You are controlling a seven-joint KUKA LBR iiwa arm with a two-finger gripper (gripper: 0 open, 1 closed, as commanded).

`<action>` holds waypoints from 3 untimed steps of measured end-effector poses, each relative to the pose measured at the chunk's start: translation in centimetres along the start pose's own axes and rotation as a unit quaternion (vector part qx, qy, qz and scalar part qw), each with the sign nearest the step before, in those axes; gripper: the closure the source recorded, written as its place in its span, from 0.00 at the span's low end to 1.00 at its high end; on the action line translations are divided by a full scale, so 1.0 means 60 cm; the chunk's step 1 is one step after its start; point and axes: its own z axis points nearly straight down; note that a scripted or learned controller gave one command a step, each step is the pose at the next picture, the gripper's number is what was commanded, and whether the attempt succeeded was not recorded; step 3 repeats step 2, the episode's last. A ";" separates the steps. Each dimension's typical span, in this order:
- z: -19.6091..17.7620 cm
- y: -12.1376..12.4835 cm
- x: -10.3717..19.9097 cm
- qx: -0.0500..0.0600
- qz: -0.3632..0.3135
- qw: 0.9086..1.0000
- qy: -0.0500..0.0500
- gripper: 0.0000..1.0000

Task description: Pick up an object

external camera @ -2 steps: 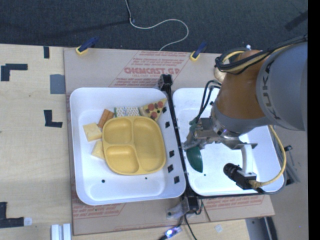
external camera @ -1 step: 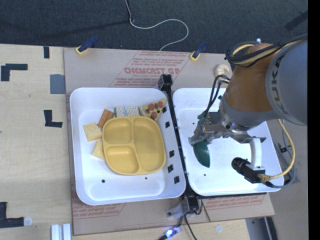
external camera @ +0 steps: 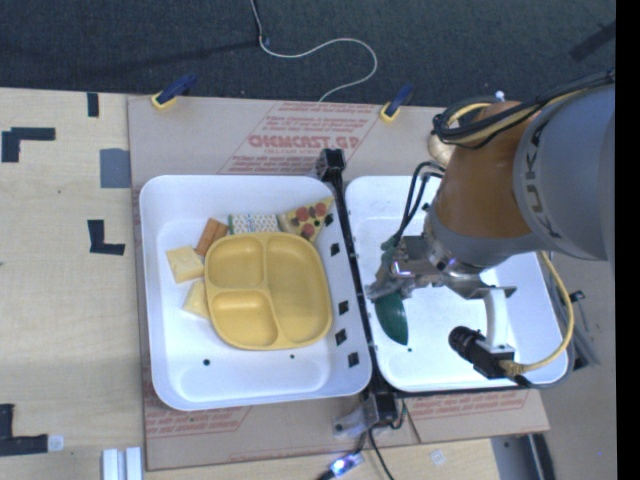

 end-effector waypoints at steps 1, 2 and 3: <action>-0.019 0.009 -0.028 -0.001 0.001 1.000 0.000 1.00; 0.000 0.015 -0.017 0.000 0.000 1.000 0.000 1.00; 0.000 0.015 -0.017 0.000 0.000 1.000 0.000 1.00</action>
